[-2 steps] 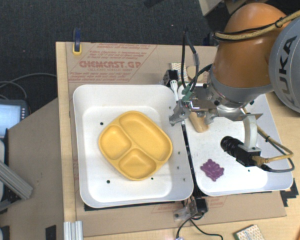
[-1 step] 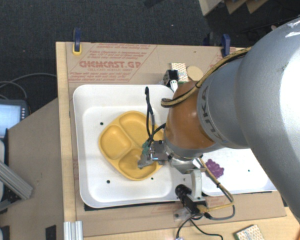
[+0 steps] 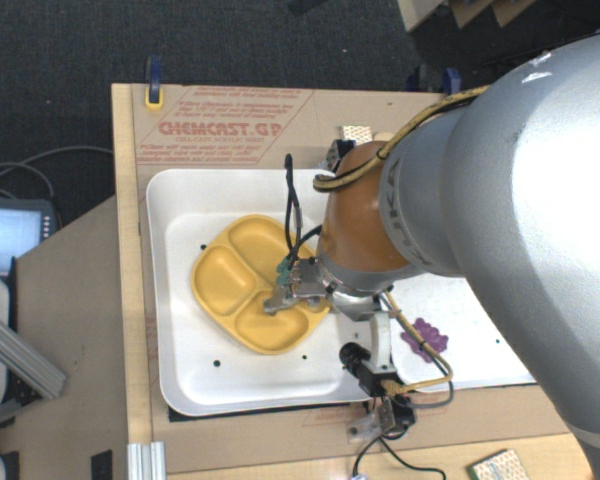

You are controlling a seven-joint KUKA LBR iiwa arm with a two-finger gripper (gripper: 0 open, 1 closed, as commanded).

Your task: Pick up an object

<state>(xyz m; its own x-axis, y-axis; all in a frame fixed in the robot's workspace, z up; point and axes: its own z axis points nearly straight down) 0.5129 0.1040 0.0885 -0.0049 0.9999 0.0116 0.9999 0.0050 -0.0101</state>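
A yellow divided plate (image 3: 242,280) lies in the left white bin (image 3: 175,268), tilted a little toward the right. My gripper (image 3: 283,301) hangs over the plate's right compartments, under the orange wrist band, with its metal fingers touching or just above the plate's inner rim. A small purple toy (image 3: 426,337) lies in the right bin, just right of the wrist.
The big grey arm covers most of the right bin (image 3: 480,368). Black and yellow cables run along the wrist and loop down to the bench's front edge (image 3: 400,413). A cardboard sheet (image 3: 220,128) lies behind the bins.
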